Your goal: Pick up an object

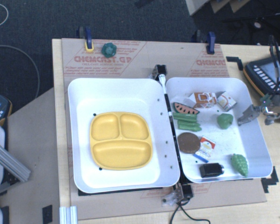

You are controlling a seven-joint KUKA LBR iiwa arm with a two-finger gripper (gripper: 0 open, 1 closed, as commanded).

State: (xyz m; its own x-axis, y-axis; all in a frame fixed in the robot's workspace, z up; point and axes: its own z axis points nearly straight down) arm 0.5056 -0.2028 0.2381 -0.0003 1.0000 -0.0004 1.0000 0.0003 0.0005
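Observation:
The right bin (259, 146) holds several small objects: a watermelon slice (185, 108), green bean pods (186, 120), a brown disc (189, 143), a red-and-white packet (206, 146), a black block (211, 170), a bumpy green piece (240, 164), a round green lump (225, 120) and two small cartons (204, 99) (226, 101). My gripper (258, 115) hangs at the bin's right rim, level with the green lump and to its right. Its grey fingers (247, 116) stand apart and open, with nothing between them.
The left bin (79, 125) holds a yellow divided plate (121, 140). A green knob (109, 49) lies on the cardboard behind the bins. Blue clamps (88, 37) (210, 42) grip the board's far edge. A pendant device (266, 73) sits at the right.

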